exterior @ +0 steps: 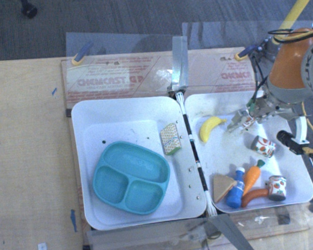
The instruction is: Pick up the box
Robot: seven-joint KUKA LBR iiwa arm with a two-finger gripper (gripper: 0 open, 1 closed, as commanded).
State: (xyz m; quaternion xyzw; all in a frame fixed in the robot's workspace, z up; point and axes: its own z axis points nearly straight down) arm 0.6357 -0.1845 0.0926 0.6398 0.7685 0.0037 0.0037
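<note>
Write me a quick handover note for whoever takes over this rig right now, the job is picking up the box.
Gripper: low in the right bin, near its back, right of the banana; finger state unclear, nothing seen held.
Box: small patterned one in the left bin, against its right wall, just beside the blue divided plate.
Done: nothing visible; box not lifted.
Left: cross to the left bin, grasp the box, lift it.
</note>
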